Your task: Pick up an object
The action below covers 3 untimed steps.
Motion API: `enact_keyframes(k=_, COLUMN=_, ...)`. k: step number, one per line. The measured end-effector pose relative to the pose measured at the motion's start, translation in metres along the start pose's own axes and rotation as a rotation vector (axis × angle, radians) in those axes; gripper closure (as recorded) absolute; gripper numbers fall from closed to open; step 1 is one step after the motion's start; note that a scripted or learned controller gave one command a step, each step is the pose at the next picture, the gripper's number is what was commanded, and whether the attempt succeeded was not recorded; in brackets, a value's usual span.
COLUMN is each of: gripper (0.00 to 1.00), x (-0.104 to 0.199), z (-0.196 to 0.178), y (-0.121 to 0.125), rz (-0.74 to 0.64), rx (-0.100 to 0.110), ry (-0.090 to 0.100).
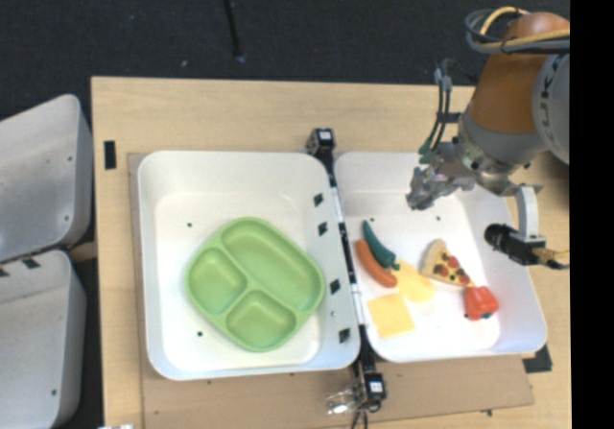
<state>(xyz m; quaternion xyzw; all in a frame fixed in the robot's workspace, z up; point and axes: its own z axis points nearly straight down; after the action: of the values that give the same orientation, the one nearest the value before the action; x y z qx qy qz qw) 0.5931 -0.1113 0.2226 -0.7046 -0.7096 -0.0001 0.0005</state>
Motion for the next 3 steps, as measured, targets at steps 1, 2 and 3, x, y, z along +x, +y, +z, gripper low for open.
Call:
enact_keyframes(k=1, gripper=1.0, x=0.038, z=-0.001, y=0.024, rz=0.001, rx=-0.002, ry=0.0)
enact_keyframes(k=2, gripper=1.0, x=0.078, z=-0.01, y=0.046, rz=0.0, rx=-0.003, ry=0.0)
enact_keyframes(k=3, gripper=1.0, x=0.122, z=-0.02, y=0.067, rz=0.0, rx=-0.003, ry=0.0)
